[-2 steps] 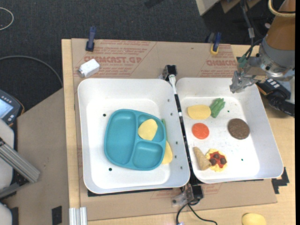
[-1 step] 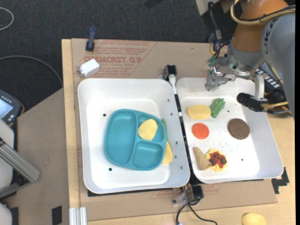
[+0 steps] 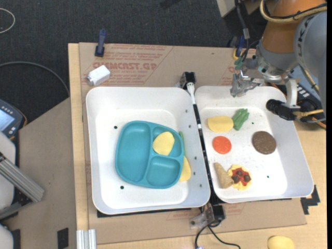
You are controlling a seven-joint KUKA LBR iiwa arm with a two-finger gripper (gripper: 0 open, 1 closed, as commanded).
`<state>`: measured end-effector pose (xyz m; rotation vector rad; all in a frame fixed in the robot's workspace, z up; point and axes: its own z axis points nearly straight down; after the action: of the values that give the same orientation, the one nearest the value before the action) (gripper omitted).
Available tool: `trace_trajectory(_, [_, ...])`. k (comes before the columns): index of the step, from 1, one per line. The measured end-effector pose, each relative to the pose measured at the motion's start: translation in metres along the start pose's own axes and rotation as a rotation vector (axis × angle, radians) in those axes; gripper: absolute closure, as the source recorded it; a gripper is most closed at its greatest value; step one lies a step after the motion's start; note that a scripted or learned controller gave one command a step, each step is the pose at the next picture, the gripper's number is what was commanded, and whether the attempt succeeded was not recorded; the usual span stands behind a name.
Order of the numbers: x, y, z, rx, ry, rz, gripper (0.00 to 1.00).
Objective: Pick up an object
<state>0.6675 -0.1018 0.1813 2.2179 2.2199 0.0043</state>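
Pizza slice (image 3: 236,177) sat nearest, at the right bin's (image 3: 298,183) front edge. Left bin (image 3: 98,154) had a teal tray (image 3: 137,154) holding a yellow piece (image 3: 164,143). Gripper (image 3: 239,90) hung over the right bin's back edge, can't tell its state. Likely risk: the flat yellow chip (image 3: 220,123) and green thing (image 3: 240,118) touch, so it could nudge both.

One camera is looking down at a slant on the two bins (image 3: 98,139). It is sitting fairly far above them.
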Motion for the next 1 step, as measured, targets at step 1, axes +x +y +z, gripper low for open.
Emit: trace_trajectory(1, [0.0647,-0.0569,-0.0652,0.006,0.003,-0.004,1.00])
